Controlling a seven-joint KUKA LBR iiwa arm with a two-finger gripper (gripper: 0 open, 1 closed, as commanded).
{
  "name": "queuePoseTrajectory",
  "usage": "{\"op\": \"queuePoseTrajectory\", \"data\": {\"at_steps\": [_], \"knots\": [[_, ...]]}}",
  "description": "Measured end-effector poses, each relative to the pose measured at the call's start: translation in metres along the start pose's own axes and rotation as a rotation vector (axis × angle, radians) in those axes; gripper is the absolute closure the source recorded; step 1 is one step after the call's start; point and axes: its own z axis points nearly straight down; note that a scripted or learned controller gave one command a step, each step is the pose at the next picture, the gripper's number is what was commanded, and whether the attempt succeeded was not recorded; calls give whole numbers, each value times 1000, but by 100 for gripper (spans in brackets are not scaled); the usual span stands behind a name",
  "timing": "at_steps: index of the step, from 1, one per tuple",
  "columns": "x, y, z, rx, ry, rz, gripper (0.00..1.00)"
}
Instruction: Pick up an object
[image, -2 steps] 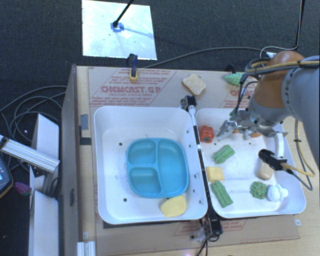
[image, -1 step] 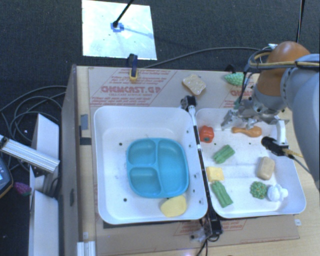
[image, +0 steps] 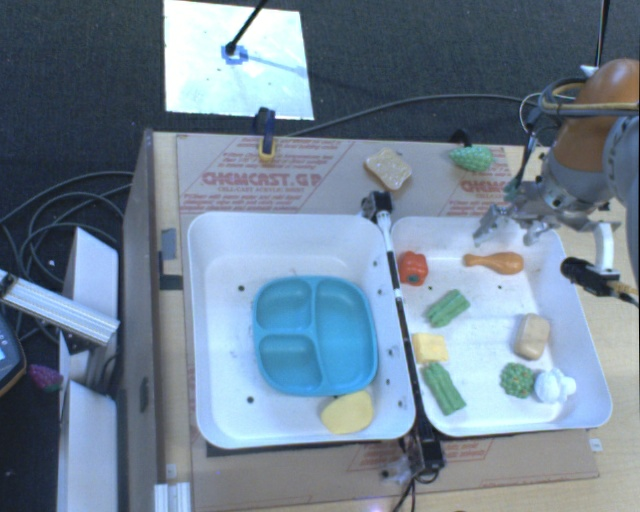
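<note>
Hovering over the right bin's (image: 575, 330) far edge, the gripper (image: 512, 224) spreads its fingers wide and empty, presumably readying a descent; the likeliest target, an orange drumstick (image: 494, 263), lies just beneath, near the red pepper (image: 412, 268).

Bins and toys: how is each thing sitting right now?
Blue divided tray: flat in the left bin.
Yellow piece: left bin, touching the tray's near edge.
Chicken drumstick: lying in the right bin, untouched.
Tool: hovers above right bin's far edge, holding nothing.
Bread slice: outside the bins.
</note>
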Motion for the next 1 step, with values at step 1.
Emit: {"op": "queuePoseTrajectory", "data": {"at_steps": [1], "knots": [[48,-61,69,5,3,1,0]]}}
